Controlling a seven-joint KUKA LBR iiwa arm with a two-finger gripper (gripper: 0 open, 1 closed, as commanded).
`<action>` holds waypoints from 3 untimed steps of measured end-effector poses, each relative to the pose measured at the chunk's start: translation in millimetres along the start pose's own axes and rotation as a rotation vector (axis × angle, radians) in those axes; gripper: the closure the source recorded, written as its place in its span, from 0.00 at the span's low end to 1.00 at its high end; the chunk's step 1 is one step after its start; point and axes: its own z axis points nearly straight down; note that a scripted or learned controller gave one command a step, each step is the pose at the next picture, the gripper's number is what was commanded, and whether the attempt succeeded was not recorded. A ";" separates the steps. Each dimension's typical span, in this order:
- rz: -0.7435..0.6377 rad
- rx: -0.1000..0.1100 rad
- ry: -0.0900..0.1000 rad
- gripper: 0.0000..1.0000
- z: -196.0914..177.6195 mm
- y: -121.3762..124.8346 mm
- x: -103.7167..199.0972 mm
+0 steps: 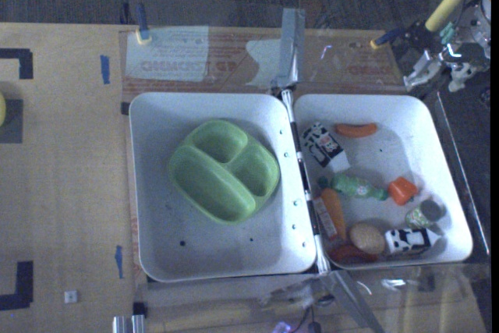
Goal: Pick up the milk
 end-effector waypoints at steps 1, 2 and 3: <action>-0.196 -0.001 0.000 0.00 132.7 5.4 17.1; -0.288 -0.003 0.001 0.00 186.4 -64.5 90.4; -0.286 -0.010 -0.001 1.00 174.3 -62.5 89.6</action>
